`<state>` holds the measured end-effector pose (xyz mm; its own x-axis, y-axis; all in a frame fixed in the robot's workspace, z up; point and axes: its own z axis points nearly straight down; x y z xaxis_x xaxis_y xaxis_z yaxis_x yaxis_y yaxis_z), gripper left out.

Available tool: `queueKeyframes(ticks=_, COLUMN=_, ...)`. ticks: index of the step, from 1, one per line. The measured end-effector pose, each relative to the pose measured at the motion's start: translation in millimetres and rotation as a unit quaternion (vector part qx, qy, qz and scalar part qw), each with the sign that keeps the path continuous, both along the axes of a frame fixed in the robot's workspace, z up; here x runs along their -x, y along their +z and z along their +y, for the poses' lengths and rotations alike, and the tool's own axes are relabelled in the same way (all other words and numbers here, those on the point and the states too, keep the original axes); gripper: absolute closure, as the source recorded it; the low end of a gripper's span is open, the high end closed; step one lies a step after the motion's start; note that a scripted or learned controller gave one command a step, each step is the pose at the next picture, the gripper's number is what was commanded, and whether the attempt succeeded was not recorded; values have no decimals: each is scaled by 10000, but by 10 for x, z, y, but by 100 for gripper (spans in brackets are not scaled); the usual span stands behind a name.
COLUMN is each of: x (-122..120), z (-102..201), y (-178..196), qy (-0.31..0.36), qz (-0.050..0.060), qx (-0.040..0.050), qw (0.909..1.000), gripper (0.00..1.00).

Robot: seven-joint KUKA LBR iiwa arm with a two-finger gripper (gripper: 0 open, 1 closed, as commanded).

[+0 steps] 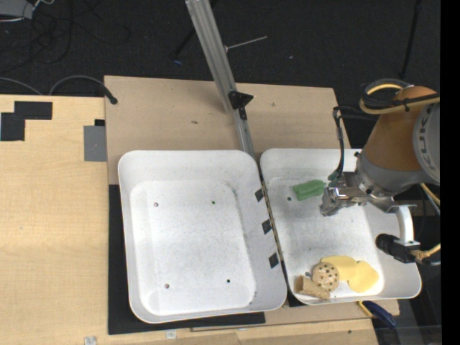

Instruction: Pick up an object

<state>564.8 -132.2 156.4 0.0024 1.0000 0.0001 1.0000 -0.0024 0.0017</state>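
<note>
A green block (309,190) lies in the upper part of the right bin (316,254). At that bin's front sit a yellow flat piece (353,273), a round tan cookie-like disc with dark dots (325,274) and a small tan wedge (309,287). My gripper (332,203) hangs low over the right bin, just right of and slightly below the green block. Nothing shows between its tips.
The left bin (190,236) sits beside the right one, with black clips (266,225) along the shared wall. A slanted aluminium bar (215,56) rises behind the bins. The arm's grey and orange body (399,146) overhangs the right bin's far right corner.
</note>
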Motion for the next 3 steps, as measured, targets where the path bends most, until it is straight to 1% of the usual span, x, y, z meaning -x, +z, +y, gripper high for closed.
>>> queueKeyframes(ticks=1, x=-8, z=-11, y=479, qy=11, qz=-4, qx=2, qw=10000, gripper=100)
queueKeyframes(ticks=2, x=37, z=503, y=416, qy=26, qz=32, qx=-15, qw=10000, gripper=100)
queueKeyframes(ticks=3, x=110, z=997, y=382, qy=30, qz=35, qx=-13, qw=10000, gripper=100)
